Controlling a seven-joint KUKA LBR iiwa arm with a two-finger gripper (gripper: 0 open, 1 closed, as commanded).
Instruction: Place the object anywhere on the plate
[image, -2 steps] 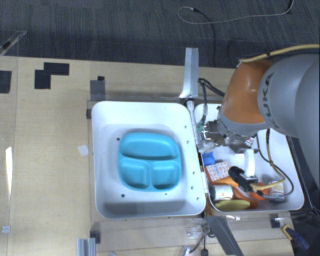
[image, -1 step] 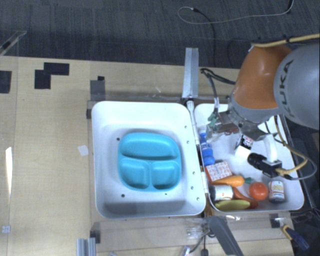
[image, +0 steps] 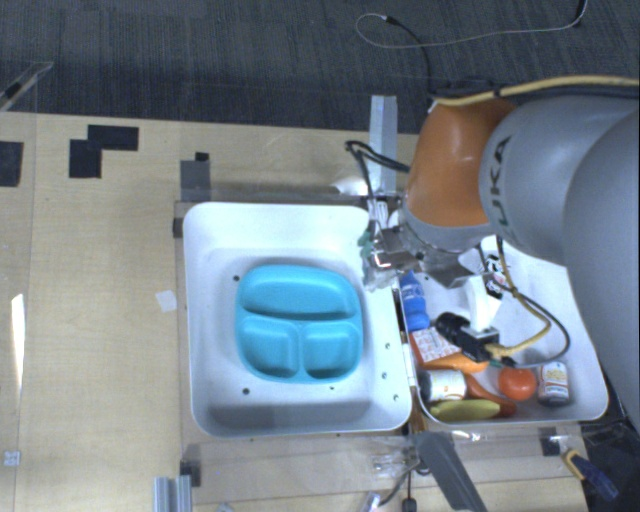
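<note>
The pincer (image: 385, 255) hangs over the divide between the two bins; whether it is wide, narrow or holding anything I cannot tell. Just below it stands a blue bottle (image: 412, 308), the likeliest object: probably light, rigid and slick, best taken across its body. Beyond lie a red-patterned box (image: 432, 346) and a tomato (image: 517, 383). To its left waits the blue plate (image: 298, 320).
</note>
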